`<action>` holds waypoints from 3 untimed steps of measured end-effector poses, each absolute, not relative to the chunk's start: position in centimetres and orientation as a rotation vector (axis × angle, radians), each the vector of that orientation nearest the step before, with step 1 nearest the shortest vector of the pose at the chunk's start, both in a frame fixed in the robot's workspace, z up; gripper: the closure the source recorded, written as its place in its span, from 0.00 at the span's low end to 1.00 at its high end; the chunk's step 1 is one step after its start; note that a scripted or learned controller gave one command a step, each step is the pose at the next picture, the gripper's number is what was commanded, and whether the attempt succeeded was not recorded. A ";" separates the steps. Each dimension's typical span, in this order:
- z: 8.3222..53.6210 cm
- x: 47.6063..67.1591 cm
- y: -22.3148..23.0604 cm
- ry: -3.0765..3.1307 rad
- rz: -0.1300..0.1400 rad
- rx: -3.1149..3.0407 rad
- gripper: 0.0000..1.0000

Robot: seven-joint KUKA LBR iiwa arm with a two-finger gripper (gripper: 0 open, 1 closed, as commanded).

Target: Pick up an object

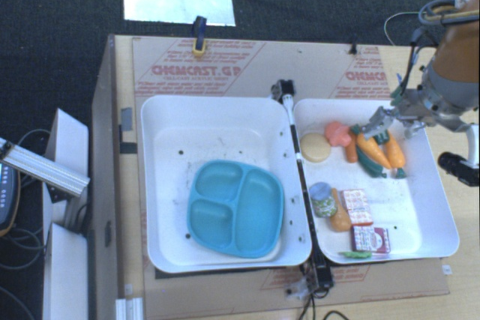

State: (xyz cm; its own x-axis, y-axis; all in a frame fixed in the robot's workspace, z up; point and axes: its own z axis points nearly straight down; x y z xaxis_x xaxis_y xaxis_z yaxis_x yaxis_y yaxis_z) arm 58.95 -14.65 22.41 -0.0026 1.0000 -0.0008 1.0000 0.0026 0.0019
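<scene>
Over the right bin's point(442, 236) far right corner, gripper point(388, 118) hovers at the carrot cluster point(379, 150); finger state, cannot tell. Risk, as I judge: carrots packed touching, so a grasp may slip or drag neighbours. Count: three carrots roughly, one pink piece point(337, 134), one cream disc point(315, 148), two cartons point(363, 219), one can point(324, 200). Left bin point(169, 124): one blue tray point(236, 208).

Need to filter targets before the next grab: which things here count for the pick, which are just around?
For the pick:
pincer
carrots
pink toy
cream disc
red cartons

Just around:
blue divided tray
left bin
blue clamp
</scene>
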 end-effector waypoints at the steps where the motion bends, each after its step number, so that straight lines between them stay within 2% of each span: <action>1: 9.6 62.1 -8.7 2.223 0.008 2.215 0.00; 2: 9.1 67.3 -10.9 2.220 0.017 2.207 0.00; 3: 10.3 67.5 -10.9 2.219 0.023 2.200 1.00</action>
